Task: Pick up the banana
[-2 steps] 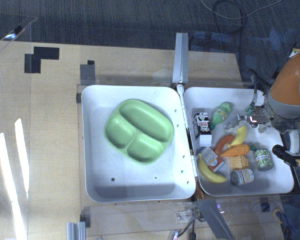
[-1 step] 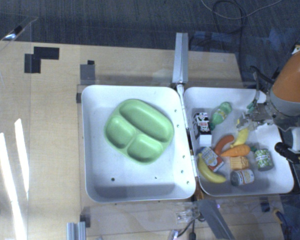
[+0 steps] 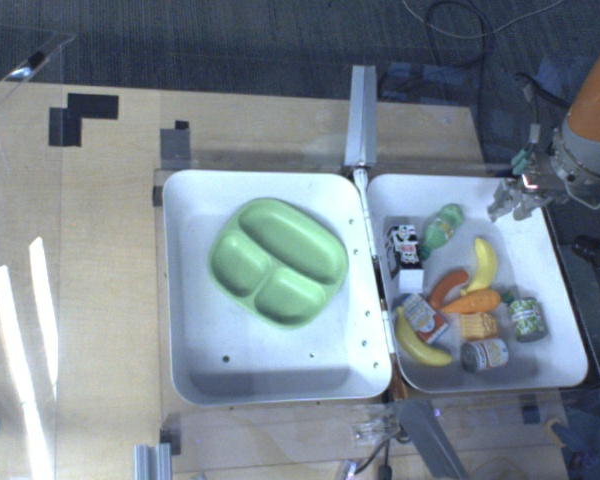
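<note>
Two shallow white bins sit side by side on the pale wooden bench (image 3: 80, 298), split by a grey metal divider rail (image 3: 361, 118). The left bin (image 3: 195, 363) holds a light green plastic plate with three compartments (image 3: 278, 260), lying flat near its middle.

The right bin (image 3: 570, 363) is crowded with small toy groceries. Near its left wall stand a small black-and-white carton (image 3: 405, 244) and, below it, a curved yellow banana (image 3: 418, 344) lying flat at the lower left, touching a colourful snack packet (image 3: 422, 314). Further right come a green rounded vegetable (image 3: 442, 225), a red-orange pepper shape (image 3: 447, 286), an orange carrot (image 3: 472, 302) and a second curved yellow banana (image 3: 485, 264), which rests just above the carrot and looks the more exposed of the two. Two small cans (image 3: 526, 318) close the cluster.

At the far right, the grey two-finger gripper (image 3: 512, 204) hangs over the bin's upper right corner, apart from every item. Its fingers seem spread and nothing sits between them, so I judge it released and poised for a descent toward the nearer banana.
</note>
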Robot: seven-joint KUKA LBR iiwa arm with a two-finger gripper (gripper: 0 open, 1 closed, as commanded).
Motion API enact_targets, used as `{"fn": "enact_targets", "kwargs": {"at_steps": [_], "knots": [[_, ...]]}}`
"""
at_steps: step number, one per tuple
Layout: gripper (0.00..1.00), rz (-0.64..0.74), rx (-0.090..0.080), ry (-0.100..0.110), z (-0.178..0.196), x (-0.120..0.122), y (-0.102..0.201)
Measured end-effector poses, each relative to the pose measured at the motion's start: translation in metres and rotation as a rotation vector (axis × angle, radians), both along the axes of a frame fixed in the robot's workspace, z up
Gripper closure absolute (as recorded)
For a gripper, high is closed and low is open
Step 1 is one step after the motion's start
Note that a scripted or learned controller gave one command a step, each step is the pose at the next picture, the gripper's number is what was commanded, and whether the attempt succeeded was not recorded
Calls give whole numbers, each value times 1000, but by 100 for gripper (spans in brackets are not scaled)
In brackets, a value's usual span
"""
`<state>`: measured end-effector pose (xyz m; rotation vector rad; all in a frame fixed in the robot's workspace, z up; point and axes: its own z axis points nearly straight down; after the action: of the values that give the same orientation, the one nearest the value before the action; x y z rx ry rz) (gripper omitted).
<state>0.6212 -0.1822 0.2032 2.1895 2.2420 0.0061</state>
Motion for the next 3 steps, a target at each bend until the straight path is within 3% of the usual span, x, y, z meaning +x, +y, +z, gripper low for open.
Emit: {"fn": "enact_targets", "kwargs": {"at_steps": [1, 2, 3], "knots": [[0, 0, 0, 1, 0, 0, 0], [0, 9, 8, 3, -108, -41, -14], [0, -52, 10, 3, -99, -13, -16]]}}
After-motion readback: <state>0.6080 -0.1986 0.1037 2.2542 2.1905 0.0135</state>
